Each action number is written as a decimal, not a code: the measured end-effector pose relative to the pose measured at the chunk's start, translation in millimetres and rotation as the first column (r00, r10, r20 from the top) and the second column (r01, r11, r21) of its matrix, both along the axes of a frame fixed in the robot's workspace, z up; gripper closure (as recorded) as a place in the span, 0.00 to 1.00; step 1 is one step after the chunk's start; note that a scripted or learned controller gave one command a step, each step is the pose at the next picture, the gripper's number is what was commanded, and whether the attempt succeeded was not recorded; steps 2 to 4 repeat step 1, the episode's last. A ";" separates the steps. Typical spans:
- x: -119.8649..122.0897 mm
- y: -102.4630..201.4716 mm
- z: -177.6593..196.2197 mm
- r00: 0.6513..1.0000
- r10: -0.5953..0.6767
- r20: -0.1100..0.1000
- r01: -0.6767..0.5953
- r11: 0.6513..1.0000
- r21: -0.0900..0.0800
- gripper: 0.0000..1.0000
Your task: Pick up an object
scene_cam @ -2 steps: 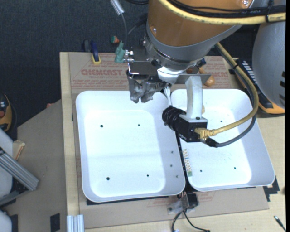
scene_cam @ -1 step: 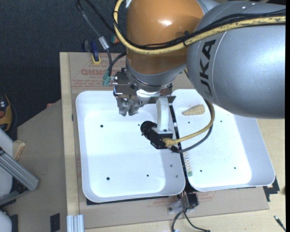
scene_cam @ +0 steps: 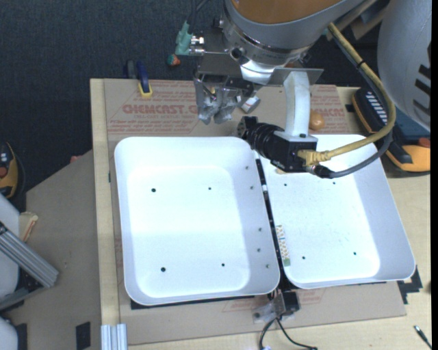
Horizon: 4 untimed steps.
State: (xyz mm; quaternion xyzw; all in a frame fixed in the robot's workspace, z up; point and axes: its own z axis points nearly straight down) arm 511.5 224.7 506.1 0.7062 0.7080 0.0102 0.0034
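Fingers (scene_cam: 207, 113) of the gripper (scene_cam: 217, 109) hang a little apart, grey and somewhat blurred, with nothing between them. They sit over the board (scene_cam: 164, 102), just past the far rim of the left bin (scene_cam: 130, 225).

Nearest the camera, a small black plug (scene_cam: 287, 302) and its cable lie on the board's front edge, just beside the near corners of the two bins. The left bin and the right bin (scene_cam: 383, 225) stand side by side with their inner rims touching along a dark seam (scene_cam: 270, 219). Each floor shows a few small dark dots.

Over the far end of that seam hangs a black cylinder (scene_cam: 270, 147), tilted, with a tan hose (scene_cam: 356, 143) running from it to the right. A white bracket (scene_cam: 298, 109) rises from the cylinder towards the arm.

A small brown object (scene_cam: 316, 121) rests on the board just beyond the right bin's far rim, beside the bracket and well apart from the gripper.

Farther back, the board carries red lettering. A blue and yellow clamp (scene_cam: 142, 78) grips its far edge. A green connector (scene_cam: 183, 39) juts from the gripper's mount. At the top is the arm's orange band (scene_cam: 287, 10).
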 end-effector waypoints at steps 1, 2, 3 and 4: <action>47.5 -6.5 -152.7 0.999 -0.006 -0.033 0.006 1.000 -0.017 1.00; 47.5 -6.5 -152.7 0.999 -0.006 -0.033 0.006 1.000 -0.017 1.00; 47.5 -6.5 -152.7 0.999 -0.006 -0.033 0.006 1.000 -0.017 1.00; 47.5 -6.5 -152.7 0.999 -0.006 -0.033 0.006 1.000 -0.017 1.00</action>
